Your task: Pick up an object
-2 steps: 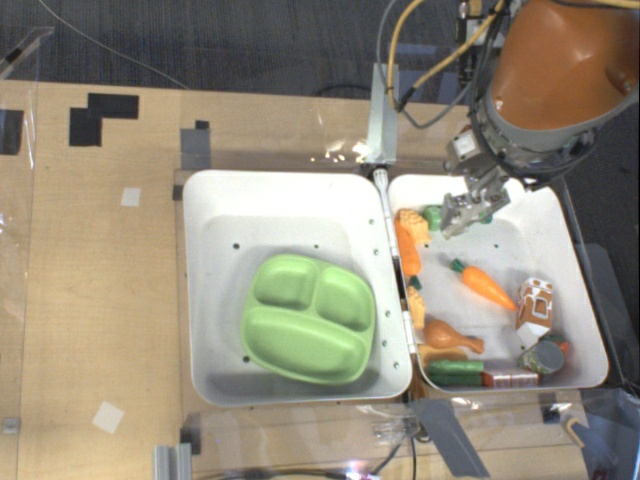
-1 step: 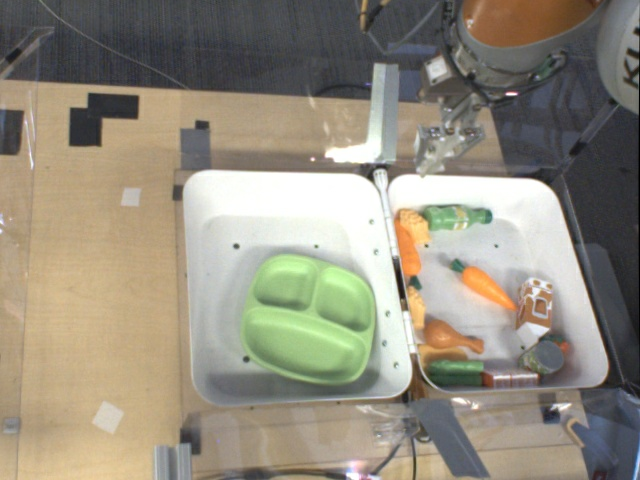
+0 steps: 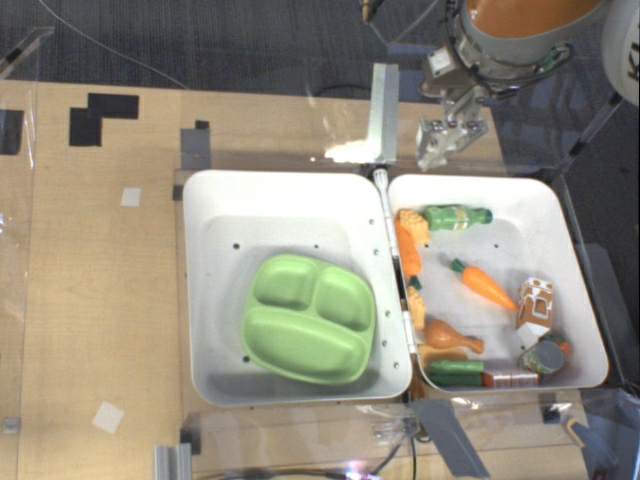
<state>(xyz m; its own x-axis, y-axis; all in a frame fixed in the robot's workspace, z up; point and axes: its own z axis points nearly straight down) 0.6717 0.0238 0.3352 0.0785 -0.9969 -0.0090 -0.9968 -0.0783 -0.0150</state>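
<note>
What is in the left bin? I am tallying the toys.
The left bin holds one green divided plate. Whatever lies beneath the plate is covered.

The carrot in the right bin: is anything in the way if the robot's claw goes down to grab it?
Nothing visible blocks it. The carrot lies in bare space in the right bin, nothing on top. The gripper hangs above the bin's far edge.

pincer (image 3: 447, 140) above right bin's (image 3: 560, 208) far rim | carrot (image 3: 481, 284) inside | green plate (image 3: 309, 317) left bin (image 3: 215, 218)
</note>
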